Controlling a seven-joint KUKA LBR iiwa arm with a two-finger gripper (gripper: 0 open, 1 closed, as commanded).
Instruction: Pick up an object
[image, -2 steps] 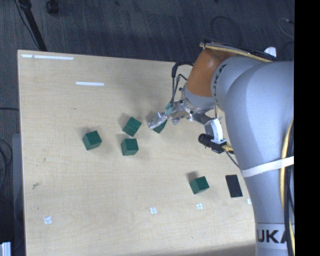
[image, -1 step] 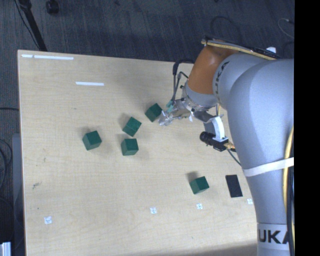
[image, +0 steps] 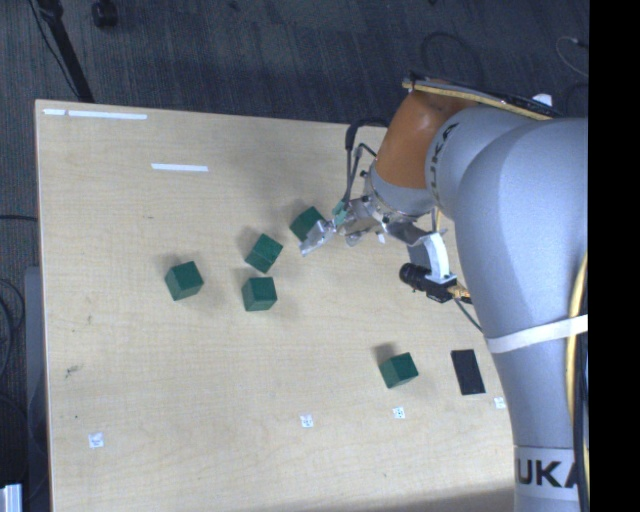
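Note:
Several green cubes lie on the pale wooden bench top (image: 150, 380). One green cube (image: 305, 221) sits right at the tip of my gripper (image: 322, 236), touching it or nearly so on its upper left side. The gripper hangs low over the bench below the arm's orange band (image: 405, 150). Two more cubes lie close together just left of it, the upper cube (image: 263, 252) and the lower cube (image: 259, 293). Another cube (image: 184, 280) lies farther left. A lone cube (image: 399, 369) rests at the lower right, near the arm's grey body.
A small black rectangle (image: 466, 371) lies right of the lone cube. White tape strips (image: 180, 167) mark the upper left of the bench. Small white markers (image: 307, 421) dot the front. The arm's bulk (image: 520, 250) covers the right side.

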